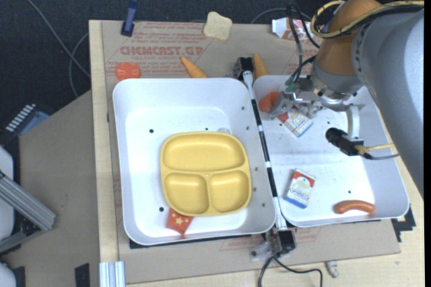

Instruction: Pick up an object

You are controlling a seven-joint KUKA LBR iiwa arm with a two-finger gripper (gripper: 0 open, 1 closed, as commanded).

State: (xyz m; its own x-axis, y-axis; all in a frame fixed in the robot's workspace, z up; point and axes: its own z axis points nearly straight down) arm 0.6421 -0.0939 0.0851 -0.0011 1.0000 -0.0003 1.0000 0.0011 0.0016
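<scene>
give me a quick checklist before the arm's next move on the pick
1. Pincer over the right bin: ok.
2. Target under it: a small red and white packet lies right below; ok.
3. Packet between the fingers: cannot tell.
4. Neighbours close to the pincer: an orange-red piece sits beside it by the bin wall; not ok.
5. Other picks free: blue and white carton and sausage lie apart; ok.

A small white-and-red carton (297, 122) (slightly tilted) lies in the right bin's (377, 171) far-left area.
</scene>
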